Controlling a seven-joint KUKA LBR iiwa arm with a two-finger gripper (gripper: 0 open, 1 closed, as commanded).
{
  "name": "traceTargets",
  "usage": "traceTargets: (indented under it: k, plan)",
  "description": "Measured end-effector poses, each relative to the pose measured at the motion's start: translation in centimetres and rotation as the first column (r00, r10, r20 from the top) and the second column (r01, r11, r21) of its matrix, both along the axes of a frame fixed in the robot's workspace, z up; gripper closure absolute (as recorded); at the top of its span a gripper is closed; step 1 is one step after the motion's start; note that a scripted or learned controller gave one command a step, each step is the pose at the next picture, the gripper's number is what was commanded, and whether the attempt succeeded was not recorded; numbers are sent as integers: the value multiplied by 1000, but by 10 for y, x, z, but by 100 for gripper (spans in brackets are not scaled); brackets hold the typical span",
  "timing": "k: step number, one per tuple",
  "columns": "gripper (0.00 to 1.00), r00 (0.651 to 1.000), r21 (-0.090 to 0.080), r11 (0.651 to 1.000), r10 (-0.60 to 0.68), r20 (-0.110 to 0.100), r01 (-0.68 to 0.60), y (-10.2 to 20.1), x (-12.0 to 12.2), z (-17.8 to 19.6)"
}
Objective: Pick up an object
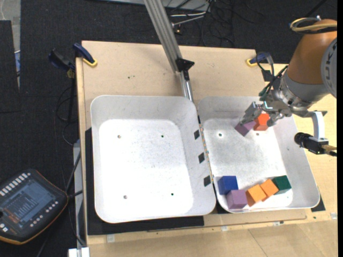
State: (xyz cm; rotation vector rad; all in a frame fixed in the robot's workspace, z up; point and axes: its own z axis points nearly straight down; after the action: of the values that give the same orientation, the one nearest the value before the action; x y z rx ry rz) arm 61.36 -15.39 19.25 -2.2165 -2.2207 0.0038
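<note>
Claw over far part of right bin, closed on purple block and orange block. Blue block, second purple, orange, green blocks along near edge.

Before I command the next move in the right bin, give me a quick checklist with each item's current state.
1. Gripper over right bin: ok.
2. Purple block and orange-red block at the gripper: ok.
3. One block gripped between the jaws: cannot tell.
4. The two blocks apart from each other: not ok, they look touching.
5. Blue cube, purple cube, orange cube, green cube clustered away from the gripper: ok.
</note>
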Motion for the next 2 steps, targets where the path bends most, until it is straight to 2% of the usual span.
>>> traceTargets:
  k: [1, 2]
  plan:
    - [0, 1000, -1, 1000, 1, 3, -1, 0, 1, 2]
    - [0, 1000, -1, 1000, 2, 0, -2, 2, 9, -56]
